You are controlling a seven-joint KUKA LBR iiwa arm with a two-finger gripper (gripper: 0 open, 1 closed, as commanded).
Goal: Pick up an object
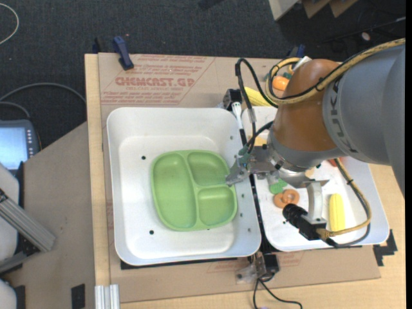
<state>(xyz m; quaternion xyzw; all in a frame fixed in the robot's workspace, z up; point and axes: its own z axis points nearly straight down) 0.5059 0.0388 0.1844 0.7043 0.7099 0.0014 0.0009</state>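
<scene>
in the left bin [122, 172] a green divided plate [193, 188] lies flat, a little right of the bin's centre, its right edge close to the wall the two bins share. it looks like moulded plastic: light, stiff, smooth and probably slick, not fragile, with three compartments split by raised ridges. lying flat, it gives little for two fingers to close on from above; my judgement is that the best hold is the raised outer rim or one of the dividing ridges, pinched across its thickness, and that a hold on the near rim would let the plate tip and swing. just right of the plate, at the middle of the frame, the gripper [237, 171] reaches over the plate's upper right edge from beneath the orange band of the arm [309, 114]; i cannot tell how far apart its fingers stand or whether they have hold of anything, since the wrist covers them. cables [244, 89] loop above it along the divider. further right, the right bin [373, 217] holds smaller things, mostly hidden by the arm: a yellow piece like corn [336, 211], a small orange item [283, 198], a bit of green [277, 187] and something yellow [255, 97] near the upper edge. these are small and light and likely easy to pinch, but the arm's own bulk and a black fitting [302, 223] crowd them.
</scene>
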